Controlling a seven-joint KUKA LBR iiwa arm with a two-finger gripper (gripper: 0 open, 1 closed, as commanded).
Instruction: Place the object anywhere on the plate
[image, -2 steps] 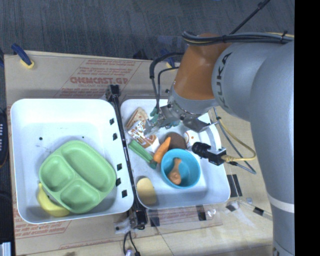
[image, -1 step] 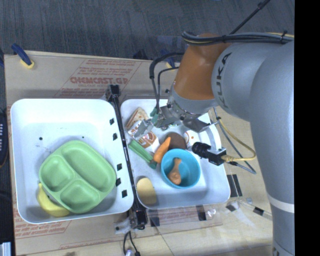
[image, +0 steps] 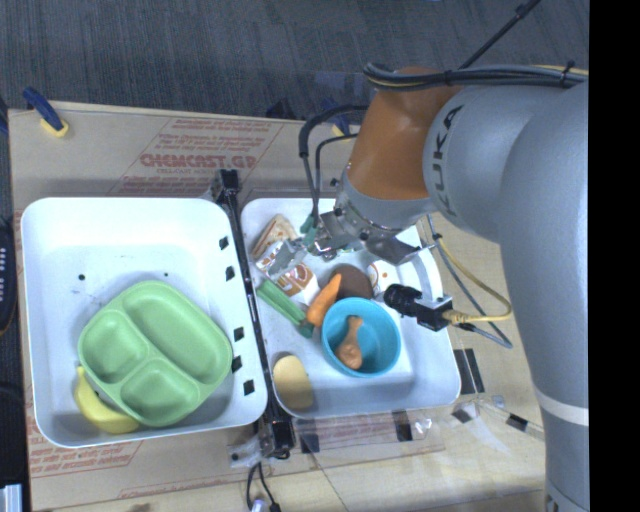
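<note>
A green divided plate (image: 155, 350) lies in the left bin (image: 60, 240), tilted over a yellow thing (image: 98, 412) at its front left corner. My gripper (image: 326, 236) hangs low over the back of the right bin (image: 435, 385), beneath the orange-banded wrist. Just below it lie an orange carrot (image: 323, 298), a brown round thing (image: 351, 279) and a small brown and white packet (image: 292, 279). A wrapped snack (image: 273, 240) rests to the gripper's left. The wrist hides what lies directly under the gripper.
The right bin also holds a blue bowl (image: 380, 345) with a tan piece (image: 350, 343) inside, a green stick (image: 283, 302) and a pale yellow round thing (image: 292, 380) at the front. The arm covers the bin's right back part.
</note>
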